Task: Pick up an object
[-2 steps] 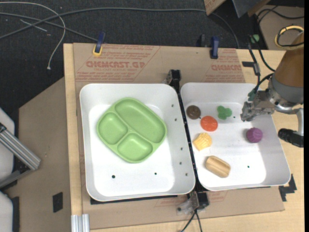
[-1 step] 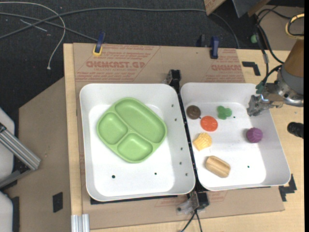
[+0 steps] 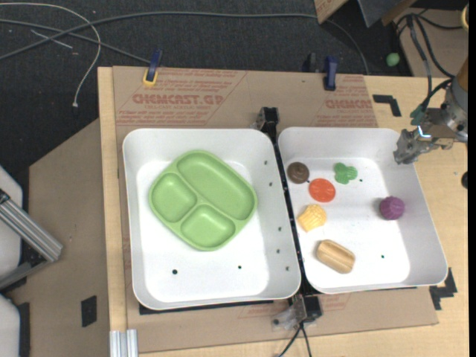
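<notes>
A robot gripper [image 3: 409,149] hangs over the upper right rim of the right-hand bin [image 3: 424,222], nothing visible between its fingers; whether they are parted or closed cannot be told from this angle. Inside that bin lie six toy foods: a brown round piece [image 3: 298,172] near the upper left, a green broccoli-like piece [image 3: 345,173] beside it, an orange-red tomato slice [image 3: 322,190] just below, a yellow corn-like piece [image 3: 312,217], a tan bread roll [image 3: 335,256] toward the front, and a purple piece [image 3: 392,207] on the right, apart from the gripper. The left bin [image 3: 149,266] holds a green divided plate [image 3: 202,199].
</notes>
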{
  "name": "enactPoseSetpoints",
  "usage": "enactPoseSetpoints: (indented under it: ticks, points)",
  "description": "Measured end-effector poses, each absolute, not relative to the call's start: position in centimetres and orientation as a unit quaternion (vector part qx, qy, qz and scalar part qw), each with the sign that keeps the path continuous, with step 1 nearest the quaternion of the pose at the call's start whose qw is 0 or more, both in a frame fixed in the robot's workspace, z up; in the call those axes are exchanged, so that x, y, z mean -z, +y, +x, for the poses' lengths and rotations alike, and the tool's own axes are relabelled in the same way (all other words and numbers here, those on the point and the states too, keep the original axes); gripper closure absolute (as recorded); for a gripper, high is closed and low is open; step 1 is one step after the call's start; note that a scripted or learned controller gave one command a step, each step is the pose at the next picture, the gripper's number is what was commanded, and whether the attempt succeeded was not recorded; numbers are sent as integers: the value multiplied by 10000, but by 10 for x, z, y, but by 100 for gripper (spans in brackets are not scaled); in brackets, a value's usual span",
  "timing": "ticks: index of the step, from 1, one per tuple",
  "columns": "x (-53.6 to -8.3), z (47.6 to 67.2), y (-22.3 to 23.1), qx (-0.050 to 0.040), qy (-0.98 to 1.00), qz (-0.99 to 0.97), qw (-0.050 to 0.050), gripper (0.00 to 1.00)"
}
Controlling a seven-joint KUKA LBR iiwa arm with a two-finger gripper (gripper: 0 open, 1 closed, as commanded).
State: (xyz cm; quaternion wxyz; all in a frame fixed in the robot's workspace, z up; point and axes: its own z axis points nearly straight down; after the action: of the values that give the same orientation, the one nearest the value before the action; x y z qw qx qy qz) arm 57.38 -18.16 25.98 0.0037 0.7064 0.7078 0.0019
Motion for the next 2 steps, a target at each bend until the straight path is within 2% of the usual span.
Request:
enactPoseSetpoints:
  ticks: [1, 2]
  points:
    - [-254, 577, -120, -6, 7095, 7048, -15, 100]
    - [-257, 572, -72, -6, 7093, 7049, -17, 100]
